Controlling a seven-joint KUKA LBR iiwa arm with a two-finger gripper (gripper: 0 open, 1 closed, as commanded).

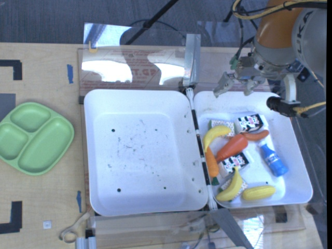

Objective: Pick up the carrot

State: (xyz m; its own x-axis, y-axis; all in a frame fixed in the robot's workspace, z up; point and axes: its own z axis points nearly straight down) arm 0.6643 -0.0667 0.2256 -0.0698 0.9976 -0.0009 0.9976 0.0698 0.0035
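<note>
The carrot (212, 166) is seen in the right bin (298, 154), along its left wall, beside a banana (214, 135). The gripper (237, 84) is held above the bin's far edge with jaws spread wide and nothing gripped.

A robotics lab: an industrial arm (290, 25) with loose cabling over a plywood worktop (41, 77), two white bins (98, 108) holding toy food, blue tape marks (70, 73).

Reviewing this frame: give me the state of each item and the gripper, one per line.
gripper: raised over the right bin's far edge, holding nothing.
carrot: lying in the right bin, ungrasped.
blue bottle: lying on its side.
green plate: flat on the bench.
</note>
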